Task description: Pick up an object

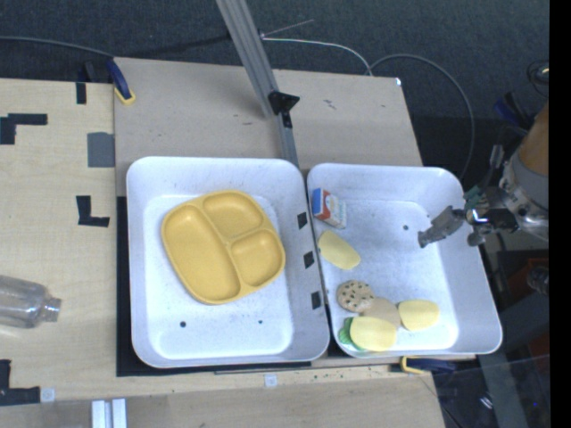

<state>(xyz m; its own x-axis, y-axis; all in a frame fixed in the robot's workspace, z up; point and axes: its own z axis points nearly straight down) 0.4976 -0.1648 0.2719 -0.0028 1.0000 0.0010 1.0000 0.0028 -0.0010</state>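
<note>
— What do we see at the gripper (443,227)?

— We see its dark fingers (437,232) over the right edge of the right bin (393,181), with nothing between them; whether they are spread or closed we cannot tell (they blur into one grey shape). The arm (526,181) reaches in behind them from the right.

— And what is there to pick up?

— We count several pieces of toy food in that same bin, all apart from the fingers. A small red and white carton (327,206) lies near the bin's left wall, a pale yellow piece (339,251) just below it. Along the near wall we find a chocolate-chip cookie (353,295), a tan round piece (382,310) touching it, a yellow-green piece (372,333) in front, and a yellow lemon-like piece (418,314) to the right.

— The left bin (152,181)?

— We see a yellow three-compartment plate (223,245) in it. A clear plastic bottle (25,302) lies on the bench (53,159) at far left.
</note>
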